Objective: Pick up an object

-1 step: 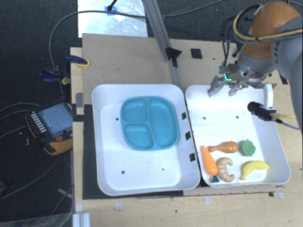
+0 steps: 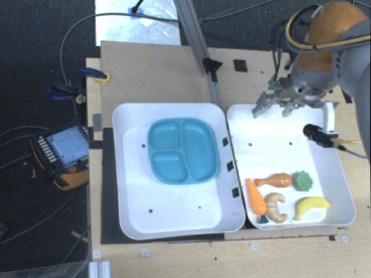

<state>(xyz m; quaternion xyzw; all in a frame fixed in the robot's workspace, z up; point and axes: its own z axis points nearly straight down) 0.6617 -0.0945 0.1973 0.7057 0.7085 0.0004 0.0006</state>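
My gripper point(image 2: 272, 108) hangs over the far edge of the right bin point(image 2: 290, 141), fingers spread apart with nothing between them. Toy foods lie together in that bin's near part: an orange carrot point(image 2: 255, 196), a brown drumstick point(image 2: 275, 181), a green broccoli point(image 2: 302, 181), a tan croissant point(image 2: 277, 207) and a yellow banana point(image 2: 311, 205). All of them lie well below the gripper in the view, apart from it.
The left bin point(image 2: 130, 207) holds a blue divided plate point(image 2: 182, 150). A grey pole point(image 2: 194, 28) slants across the bench behind the bins. A small black block point(image 2: 240, 66) lies on the bench behind the right bin.
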